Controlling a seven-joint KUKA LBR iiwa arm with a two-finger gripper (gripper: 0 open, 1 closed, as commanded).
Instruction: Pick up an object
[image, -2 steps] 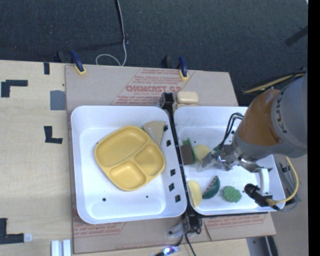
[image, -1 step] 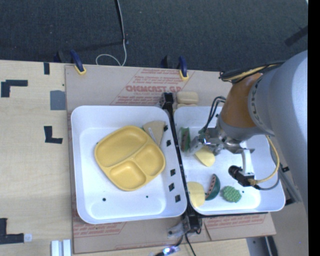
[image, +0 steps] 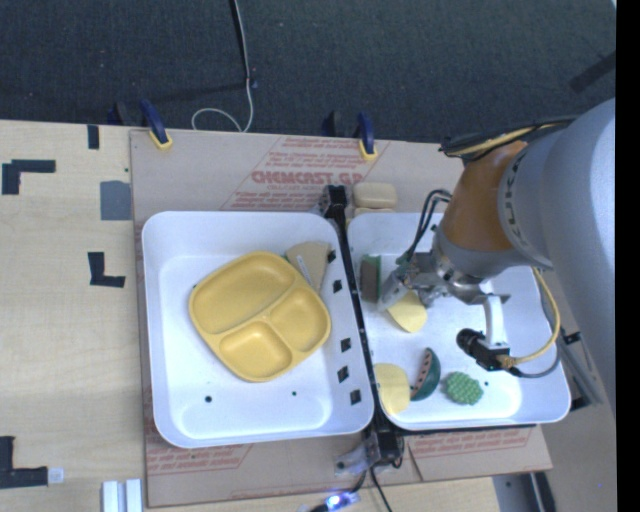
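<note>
The gripper (image: 405, 292) sits low in the right bin (image: 540, 400), right of the frame's centre, with the grey arm (image: 560, 200) and its orange band covering much of it. Its tip is just above, perhaps touching, a pale yellow piece (image: 408, 317); the wrist hides too much to tell more about the grasp. A green block (image: 372, 277) stands just left of the gripper, against the divider. Lower in the same bin lie a yellow round piece (image: 392, 386), a watermelon slice (image: 428, 373) and a green bumpy piece (image: 462, 387), close together. The left bin (image: 165, 330) holds a yellow divided plate (image: 260, 315) at frame centre-left. Both bins rest on cardboard over the wooden tabletop (image: 60, 330).
</note>
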